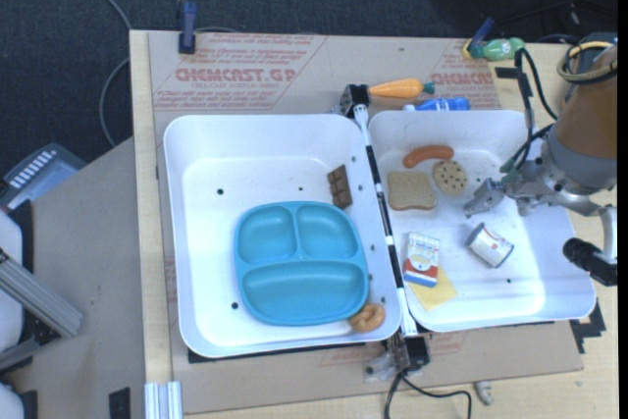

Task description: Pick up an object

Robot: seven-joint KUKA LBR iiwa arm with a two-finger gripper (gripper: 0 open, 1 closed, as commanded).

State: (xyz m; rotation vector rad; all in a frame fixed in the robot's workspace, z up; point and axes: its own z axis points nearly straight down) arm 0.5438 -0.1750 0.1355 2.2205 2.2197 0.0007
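Observation:
The right bin [549,304] holds a reddish sausage [429,155], a slice of toast [410,191], a round speckled cookie [450,176], a silver can [489,245] lying on its side, a small white carton with red print [423,257] and a yellow cheese slice [439,289]. My gripper [484,200] hangs low over this bin, right of the cookie and just above the can. Nothing shows in its grasp. The grey wrist [569,177] and orange band [592,118] rise behind it.
The left bin [196,211] holds a blue divided plate [299,262], a brown chocolate piece [340,185] by its right wall and a small pretzel [368,316] at the front right. A toy carrot [397,89] and a blue item [446,105] lie behind the bins.

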